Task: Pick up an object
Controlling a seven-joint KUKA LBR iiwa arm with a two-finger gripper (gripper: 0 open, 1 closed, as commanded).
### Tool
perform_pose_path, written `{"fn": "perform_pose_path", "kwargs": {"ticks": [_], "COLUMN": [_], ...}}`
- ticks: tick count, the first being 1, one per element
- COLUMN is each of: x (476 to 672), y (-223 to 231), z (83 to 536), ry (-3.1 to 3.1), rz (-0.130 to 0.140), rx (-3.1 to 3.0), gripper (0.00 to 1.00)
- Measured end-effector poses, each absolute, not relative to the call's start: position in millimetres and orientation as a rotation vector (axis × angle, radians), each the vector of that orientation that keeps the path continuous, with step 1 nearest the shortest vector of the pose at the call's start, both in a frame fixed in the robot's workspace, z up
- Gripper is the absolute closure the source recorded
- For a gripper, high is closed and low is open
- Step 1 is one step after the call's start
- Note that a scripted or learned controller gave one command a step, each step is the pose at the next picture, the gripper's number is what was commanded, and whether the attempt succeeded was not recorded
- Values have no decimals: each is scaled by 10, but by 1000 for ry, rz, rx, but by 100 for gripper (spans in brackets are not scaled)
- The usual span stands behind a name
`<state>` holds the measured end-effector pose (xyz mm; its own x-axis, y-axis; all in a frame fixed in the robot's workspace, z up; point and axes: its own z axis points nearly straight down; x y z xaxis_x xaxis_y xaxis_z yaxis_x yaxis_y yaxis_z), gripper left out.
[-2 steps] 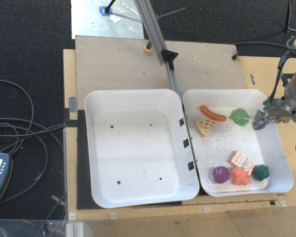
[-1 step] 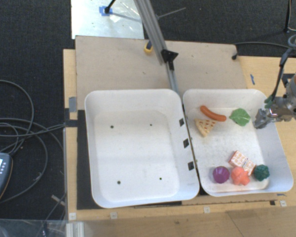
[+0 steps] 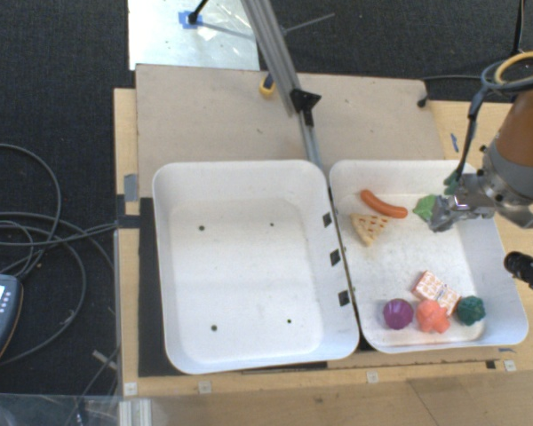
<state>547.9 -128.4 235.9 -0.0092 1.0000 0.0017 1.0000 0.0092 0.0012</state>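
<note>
**Pincer low over the right bin, beside a green piece**

From the fixed camera above the bench [image 3: 213,114] we see two shallow white bins side by side. The left white bin [image 3: 173,193] sits apart from the arm. In the right white bin [image 3: 506,313] we count several small toys: an orange sausage-shaped piece [image 3: 383,204] near the back, a tan wedge with a waffle pattern [image 3: 369,228] just in front of it, and a flat green leafy piece [image 3: 425,208] further right. At the front lie a purple round piece [image 3: 397,313], an orange lumpy piece [image 3: 433,317], a pink-and-white checked block [image 3: 429,286] and a dark green knobbly piece [image 3: 470,308], close together. The grey arm reaches in from the right; its pincer [image 3: 445,216] hangs low just beside the green leafy piece. We cannot tell whether the pincer is open or closed, nor whether it touches the leaf.
</note>
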Motion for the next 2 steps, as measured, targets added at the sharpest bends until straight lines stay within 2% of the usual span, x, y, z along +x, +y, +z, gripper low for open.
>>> {"fn": "perform_pose_path", "kwargs": {"ticks": [1,2], "x": [5329,5252], "y": [-789,-302], "z": [2264,2375], "ry": [-2230,-2233], "rz": [-2,-5], "rx": [-2210,-2210], "gripper": [100,100]}}
